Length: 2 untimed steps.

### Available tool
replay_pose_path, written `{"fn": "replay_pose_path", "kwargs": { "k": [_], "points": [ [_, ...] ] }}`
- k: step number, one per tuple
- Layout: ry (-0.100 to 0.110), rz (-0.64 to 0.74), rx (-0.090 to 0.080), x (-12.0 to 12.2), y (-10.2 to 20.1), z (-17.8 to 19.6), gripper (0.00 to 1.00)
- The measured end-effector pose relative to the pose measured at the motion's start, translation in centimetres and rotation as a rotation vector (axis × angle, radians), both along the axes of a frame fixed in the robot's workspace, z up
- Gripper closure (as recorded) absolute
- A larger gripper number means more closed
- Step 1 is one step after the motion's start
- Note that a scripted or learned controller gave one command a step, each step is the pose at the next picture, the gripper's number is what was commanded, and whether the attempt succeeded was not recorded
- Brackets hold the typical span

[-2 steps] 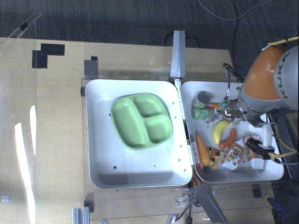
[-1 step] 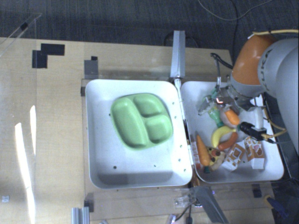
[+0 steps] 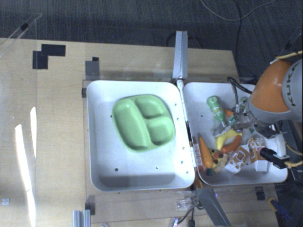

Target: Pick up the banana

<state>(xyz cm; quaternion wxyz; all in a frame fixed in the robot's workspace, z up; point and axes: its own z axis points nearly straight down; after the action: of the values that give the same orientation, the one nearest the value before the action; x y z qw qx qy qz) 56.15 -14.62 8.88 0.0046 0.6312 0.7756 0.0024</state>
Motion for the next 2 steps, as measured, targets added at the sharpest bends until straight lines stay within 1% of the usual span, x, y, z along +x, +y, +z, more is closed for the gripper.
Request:
{"fn": "replay_pose_path", "kwargs": {
  "k": [1, 2],
  "points": [
    [-0.002, 0.180, -0.001, 3.0, 2.1, 0.0, 0.00],
    [-0.006, 0.262, -0.004, -0.9, 4.3, 0.1, 0.00]
  ]
}}
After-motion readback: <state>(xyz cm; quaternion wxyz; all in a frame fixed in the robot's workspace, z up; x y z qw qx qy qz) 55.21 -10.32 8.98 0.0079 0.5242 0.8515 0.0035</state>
